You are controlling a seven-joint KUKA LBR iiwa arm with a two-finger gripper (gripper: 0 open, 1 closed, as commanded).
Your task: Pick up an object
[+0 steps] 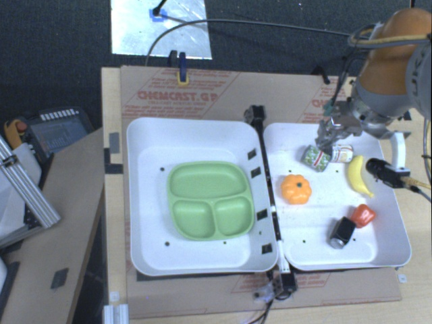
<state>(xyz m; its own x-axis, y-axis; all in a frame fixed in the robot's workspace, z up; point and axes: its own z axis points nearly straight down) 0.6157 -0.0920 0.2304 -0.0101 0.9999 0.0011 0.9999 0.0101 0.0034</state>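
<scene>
My gripper hangs over the back of the right bin, right above a small green-and-white can that lies tilted on the bin floor. A white-labelled item lies just right of the can, partly under the gripper. In the same bin are an orange pumpkin-like toy, a yellow banana, a red pepper and a black block. Whether the gripper touches the can is hidden from this angle.
The left bin holds a green divided plate. A black divider runs between the bins. A black cable end juts over the right bin's right edge near the banana.
</scene>
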